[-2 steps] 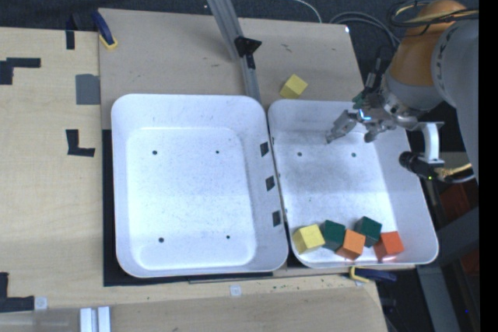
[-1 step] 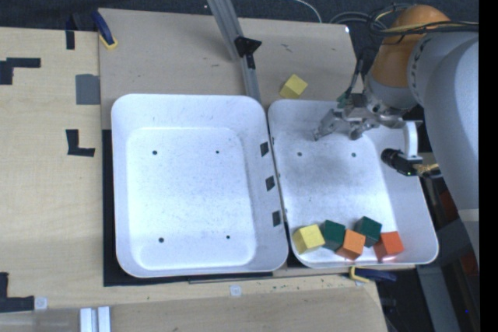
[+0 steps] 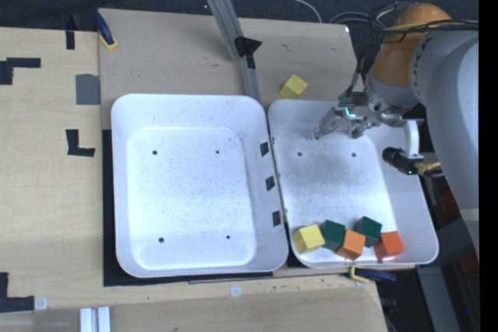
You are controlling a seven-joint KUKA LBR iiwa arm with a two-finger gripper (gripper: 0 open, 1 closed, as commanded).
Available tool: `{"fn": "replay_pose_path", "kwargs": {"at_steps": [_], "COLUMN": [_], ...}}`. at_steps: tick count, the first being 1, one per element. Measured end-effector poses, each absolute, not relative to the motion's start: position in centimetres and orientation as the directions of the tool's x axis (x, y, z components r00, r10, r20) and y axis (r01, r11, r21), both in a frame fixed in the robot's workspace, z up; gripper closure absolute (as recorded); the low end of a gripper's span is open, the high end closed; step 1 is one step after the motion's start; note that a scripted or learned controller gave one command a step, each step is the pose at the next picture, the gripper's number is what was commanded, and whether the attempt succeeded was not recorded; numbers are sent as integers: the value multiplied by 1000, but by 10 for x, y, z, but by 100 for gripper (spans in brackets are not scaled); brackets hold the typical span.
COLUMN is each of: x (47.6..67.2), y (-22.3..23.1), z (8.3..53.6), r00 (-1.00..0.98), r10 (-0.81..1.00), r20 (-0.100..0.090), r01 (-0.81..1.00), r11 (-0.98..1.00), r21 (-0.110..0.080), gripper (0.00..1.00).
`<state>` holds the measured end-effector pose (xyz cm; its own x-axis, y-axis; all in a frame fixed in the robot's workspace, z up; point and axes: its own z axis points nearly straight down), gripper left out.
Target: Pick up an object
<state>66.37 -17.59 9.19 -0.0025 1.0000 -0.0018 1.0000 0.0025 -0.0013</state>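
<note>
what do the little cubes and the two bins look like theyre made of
The cubes in the right bin: probably painted wood or foam, going by their flat, matte colours and crisp edges; the picture cannot settle which. The right bin and the left bin: likely moulded plastic, smooth white with rounded corners and dark scuff specks.

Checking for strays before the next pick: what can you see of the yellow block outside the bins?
The yellow block is a small cube, plain matte yellow, turned cornerwise to the bins. It sits on the brown board just beyond the far rim of the right bin, beside the grey pole. Nothing appears to touch it but the board.
</note>
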Motion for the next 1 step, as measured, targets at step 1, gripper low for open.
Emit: {"fn": "replay_pose_path", "kwargs": {"at_steps": [1], "x": [664], "y": [-175], "z": [102], "r00": [-4], "r10": [1000], "r20": [-3], "r01": [1000], "r11": [4], "r21": [-2], "gripper": [100]}}
